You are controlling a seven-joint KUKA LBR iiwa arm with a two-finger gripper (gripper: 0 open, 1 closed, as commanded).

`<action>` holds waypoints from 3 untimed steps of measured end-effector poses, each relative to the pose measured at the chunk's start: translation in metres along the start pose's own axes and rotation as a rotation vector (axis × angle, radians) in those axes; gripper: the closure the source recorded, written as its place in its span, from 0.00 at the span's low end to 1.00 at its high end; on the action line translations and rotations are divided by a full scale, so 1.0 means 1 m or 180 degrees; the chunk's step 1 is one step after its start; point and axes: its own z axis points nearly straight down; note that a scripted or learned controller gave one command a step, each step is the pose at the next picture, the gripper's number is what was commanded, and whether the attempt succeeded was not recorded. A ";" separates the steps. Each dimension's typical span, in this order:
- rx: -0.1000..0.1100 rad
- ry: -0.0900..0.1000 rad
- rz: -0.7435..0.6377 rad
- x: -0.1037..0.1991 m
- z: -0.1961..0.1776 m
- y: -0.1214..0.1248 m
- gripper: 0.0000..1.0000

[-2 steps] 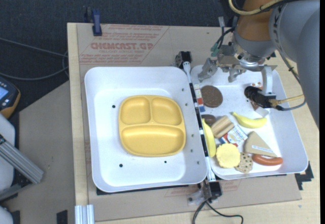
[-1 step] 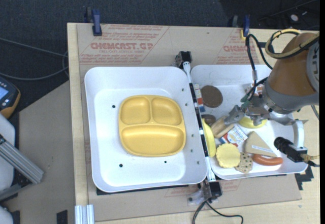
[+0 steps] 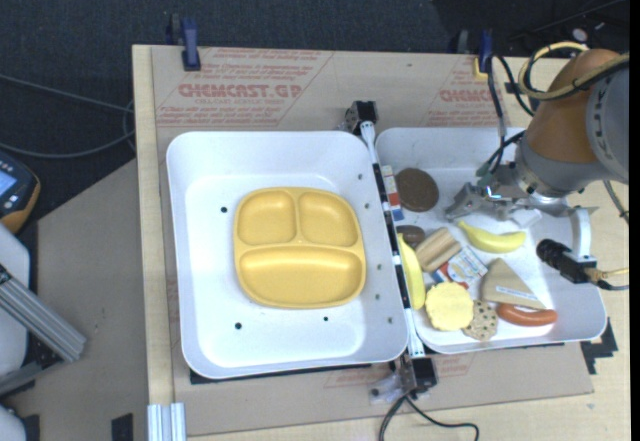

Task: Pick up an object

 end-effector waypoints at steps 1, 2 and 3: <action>0.0031 0.0018 0.0004 0.021 -0.003 -0.096 0.00; -0.0002 0.0006 0.0000 0.020 -0.013 -0.091 1.00; -0.0010 0.0008 -0.0027 0.070 -0.003 -0.010 1.00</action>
